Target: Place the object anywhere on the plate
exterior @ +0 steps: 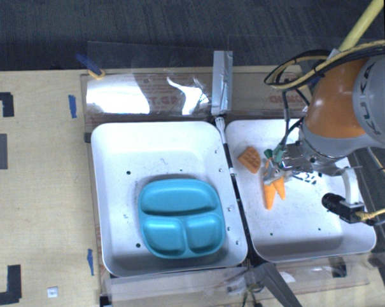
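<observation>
Camera view. You are at the pick step: the gripper (274, 169) sits low in the right bin (323, 236), directly over the top end of the carrot (270, 192). You cannot tell from this angle whether it is spread or pinching the carrot; treat the grasp as unconfirmed.

The carrot lies on the right bin's floor, near its left wall, with an orange ridged block (249, 159) just beside it toward the far wall. The plate (180, 217) sits in the left bin (116, 153), well apart from the carrot across the shared wall.

Next move, as a judgement: you need a firm close on the carrot, a lift clear of the shared wall, then a carry leftward over the plate.

Materials: the carrot is small, orange, tapered, likely smooth plastic. The plate is teal, glossy, rounded-rectangular, with three compartments. Both bins are shallow white plastic, scuffed, resting on a pale wooden desk (42, 207).
</observation>
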Motion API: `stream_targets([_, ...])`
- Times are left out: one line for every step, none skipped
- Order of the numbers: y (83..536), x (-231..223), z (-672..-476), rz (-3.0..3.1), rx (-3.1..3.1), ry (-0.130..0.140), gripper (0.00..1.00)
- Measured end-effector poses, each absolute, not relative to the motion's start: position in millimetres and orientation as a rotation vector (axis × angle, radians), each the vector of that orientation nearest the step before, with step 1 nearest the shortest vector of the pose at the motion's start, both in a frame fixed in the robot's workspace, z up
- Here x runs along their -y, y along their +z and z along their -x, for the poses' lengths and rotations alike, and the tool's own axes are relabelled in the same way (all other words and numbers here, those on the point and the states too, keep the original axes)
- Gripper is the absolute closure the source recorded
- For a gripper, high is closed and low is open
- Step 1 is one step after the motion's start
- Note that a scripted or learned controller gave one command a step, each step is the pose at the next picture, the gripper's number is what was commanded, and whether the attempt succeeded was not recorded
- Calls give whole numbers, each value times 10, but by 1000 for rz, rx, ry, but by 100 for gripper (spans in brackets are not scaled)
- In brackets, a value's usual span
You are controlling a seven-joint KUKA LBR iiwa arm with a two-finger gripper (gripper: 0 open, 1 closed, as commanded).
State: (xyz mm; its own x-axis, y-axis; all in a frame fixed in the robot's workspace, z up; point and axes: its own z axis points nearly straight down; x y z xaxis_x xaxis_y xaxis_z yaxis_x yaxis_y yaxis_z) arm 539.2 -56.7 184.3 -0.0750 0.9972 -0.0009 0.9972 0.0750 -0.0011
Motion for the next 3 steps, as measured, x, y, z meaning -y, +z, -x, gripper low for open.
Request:
stream_targets([1979,-51,-5305,2206,2236,-3,100])
stream_targets([2079,-847,-5297,2174,2267,-3,100])
stream_targets([2077,-825,-5299,2178,2265,0,0])
